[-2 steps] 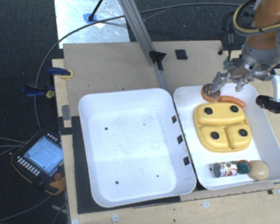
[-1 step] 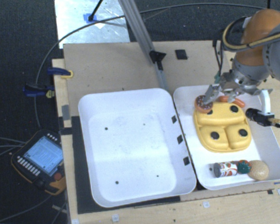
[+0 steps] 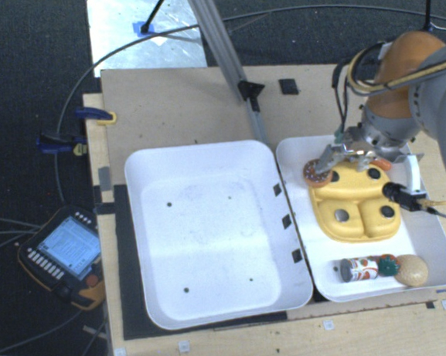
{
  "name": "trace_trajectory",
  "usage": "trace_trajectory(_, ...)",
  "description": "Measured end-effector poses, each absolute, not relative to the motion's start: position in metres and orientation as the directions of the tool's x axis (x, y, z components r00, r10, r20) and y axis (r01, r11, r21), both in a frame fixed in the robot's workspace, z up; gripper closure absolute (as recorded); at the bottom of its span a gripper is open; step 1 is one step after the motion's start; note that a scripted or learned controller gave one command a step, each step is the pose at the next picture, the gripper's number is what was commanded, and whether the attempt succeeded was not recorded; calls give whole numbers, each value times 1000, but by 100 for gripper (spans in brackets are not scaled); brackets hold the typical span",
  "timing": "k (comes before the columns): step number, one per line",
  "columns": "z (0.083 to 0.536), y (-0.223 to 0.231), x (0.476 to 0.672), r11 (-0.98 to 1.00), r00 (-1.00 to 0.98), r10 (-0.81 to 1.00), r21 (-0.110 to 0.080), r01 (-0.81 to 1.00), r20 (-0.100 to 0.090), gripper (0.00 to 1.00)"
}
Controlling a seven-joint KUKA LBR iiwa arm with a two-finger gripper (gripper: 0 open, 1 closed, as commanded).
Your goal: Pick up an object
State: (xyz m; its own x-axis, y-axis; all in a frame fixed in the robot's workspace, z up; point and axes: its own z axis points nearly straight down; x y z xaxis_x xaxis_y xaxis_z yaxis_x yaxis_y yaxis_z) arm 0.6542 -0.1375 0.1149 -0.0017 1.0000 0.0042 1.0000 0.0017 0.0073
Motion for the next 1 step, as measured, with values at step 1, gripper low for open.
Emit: trace_trajectory(1,116,-136,657,5,-5,1000,11,1000,4,0)
